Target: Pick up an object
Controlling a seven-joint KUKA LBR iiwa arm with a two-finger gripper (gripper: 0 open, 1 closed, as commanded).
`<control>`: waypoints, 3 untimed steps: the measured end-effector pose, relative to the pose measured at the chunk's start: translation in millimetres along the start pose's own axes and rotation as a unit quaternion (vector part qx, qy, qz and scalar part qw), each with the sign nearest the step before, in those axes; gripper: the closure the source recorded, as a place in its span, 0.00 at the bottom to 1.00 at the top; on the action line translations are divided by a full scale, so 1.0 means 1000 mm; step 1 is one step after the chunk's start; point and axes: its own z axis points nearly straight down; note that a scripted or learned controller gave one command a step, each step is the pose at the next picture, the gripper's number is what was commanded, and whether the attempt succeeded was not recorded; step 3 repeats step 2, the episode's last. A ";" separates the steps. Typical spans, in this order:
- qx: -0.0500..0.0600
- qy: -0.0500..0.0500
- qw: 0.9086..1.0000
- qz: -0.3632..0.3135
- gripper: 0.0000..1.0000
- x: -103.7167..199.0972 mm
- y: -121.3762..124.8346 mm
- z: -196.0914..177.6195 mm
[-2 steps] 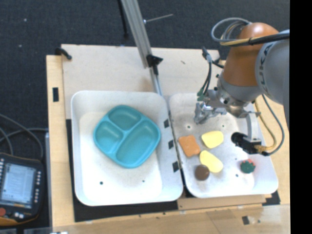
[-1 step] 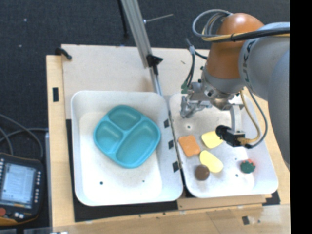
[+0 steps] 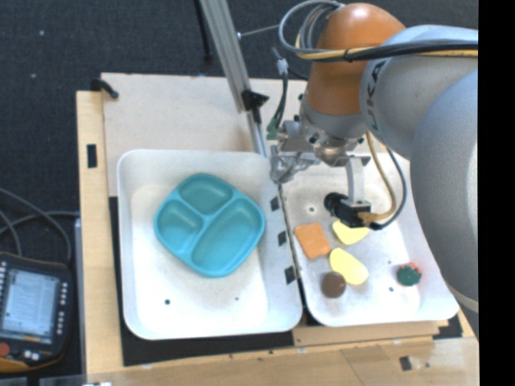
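Observation:
The right bin holds several small items: an orange square piece, two pale yellow pieces, a brown round piece and a small green piece with a red spot. My gripper hangs under the orange wrist band at the right bin's upper left corner, close to the divide between the bins. It is up and to the left of the orange square, apart from all the items. I see nothing held at its tip.
A teal divided plate lies in the left bin. A slanted metal pole rises behind the bins. A black cable plug hangs from the wrist above the yellow pieces. The grey arm covers the right bin's upper right.

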 end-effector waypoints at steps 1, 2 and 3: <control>0.001 -0.001 1.000 0.001 1.00 0.052 0.020 0.015; 0.001 -0.002 1.000 0.002 0.00 0.048 0.019 0.014; 0.001 -0.002 1.000 0.002 0.00 0.048 0.019 0.014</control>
